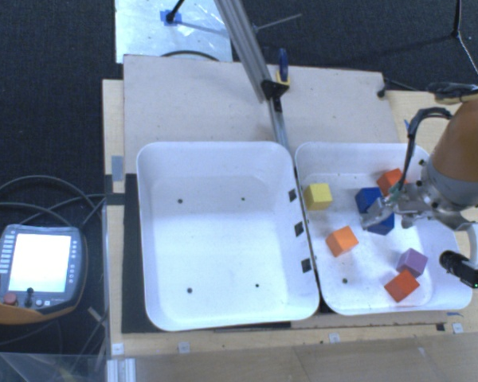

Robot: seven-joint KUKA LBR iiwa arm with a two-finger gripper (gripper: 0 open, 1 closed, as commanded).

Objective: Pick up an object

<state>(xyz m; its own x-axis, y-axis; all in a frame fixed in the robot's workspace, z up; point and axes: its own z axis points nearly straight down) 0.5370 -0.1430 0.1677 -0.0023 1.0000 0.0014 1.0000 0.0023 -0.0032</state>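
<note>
Gripper (pixel 380 212) is low in the right bin (pixel 346 159), at a blue cube (pixel 373 202); can't tell how far it is open or whether it grips the cube. Yellow cube (pixel 318 196) sits near the bin's left wall, orange cube (pixel 342 240) below it. Purple cube (pixel 413 261) and red cube (pixel 401 286) lie toward the near right corner. Another orange cube (pixel 389 180) is just beside the blue one. Left bin (pixel 155 237) lies alongside.

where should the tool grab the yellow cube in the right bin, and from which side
Take the yellow cube across two opposite side faces, coming straight down from above. It sits flat with its top face up, apart from the other blocks. The bin wall is close on its left, so closing across its near and far faces looks safer.
</note>
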